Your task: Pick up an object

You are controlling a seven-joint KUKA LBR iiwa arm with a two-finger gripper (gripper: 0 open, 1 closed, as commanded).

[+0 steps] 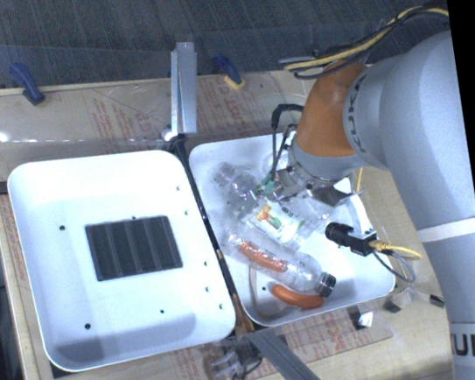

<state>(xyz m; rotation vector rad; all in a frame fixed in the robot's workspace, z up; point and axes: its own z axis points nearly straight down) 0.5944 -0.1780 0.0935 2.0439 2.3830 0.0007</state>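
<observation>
1. An orange sausage-shaped piece (296, 295) lies nearest, at the right bin's (371, 284) front wall.
2. Just behind it, a clear plastic bottle (276, 261) lies flat, a likely pick.
3. Farther back in that bin, the gripper (283, 185) hangs low over clear clutter, presumably to grasp; I cannot tell its opening.
</observation>
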